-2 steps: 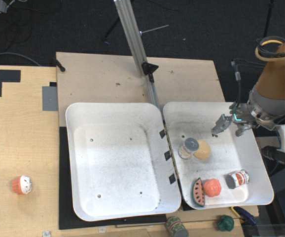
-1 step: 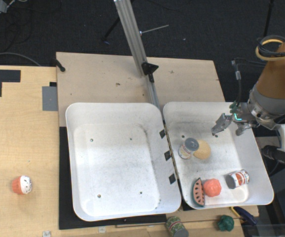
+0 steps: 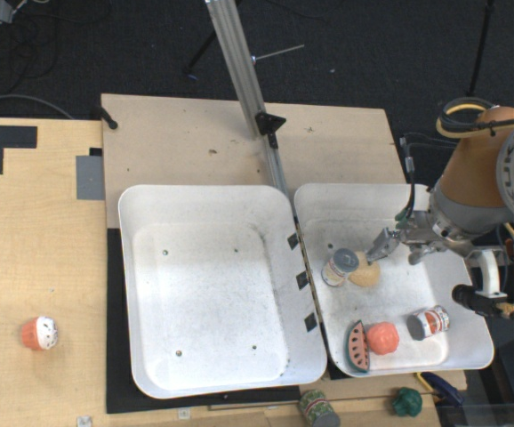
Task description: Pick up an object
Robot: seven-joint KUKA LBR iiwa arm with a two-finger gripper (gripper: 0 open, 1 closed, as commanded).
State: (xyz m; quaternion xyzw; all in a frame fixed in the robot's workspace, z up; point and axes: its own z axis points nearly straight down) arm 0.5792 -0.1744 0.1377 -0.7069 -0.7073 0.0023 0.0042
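Note:
My gripper [image 3: 397,247] hangs over the right bin [image 3: 390,201], near its middle, with the fingers spread and nothing between them. Just left of it lie a small jar with a grey lid [image 3: 340,265] and a tan lump [image 3: 365,277], touching each other. Toward the front of this bin sit a watermelon slice [image 3: 357,346], a red ball [image 3: 382,338] and a red-and-white can [image 3: 429,322]. The gripper stands apart from all of them.
The left bin [image 3: 205,292] sits beside the right one, with black clips along the shared rim. An aluminium rail [image 3: 244,74] slants up behind the bins. Off the bins lie a red-and-white ball [image 3: 39,334], a green toy [image 3: 406,402] and a small can [image 3: 315,406].

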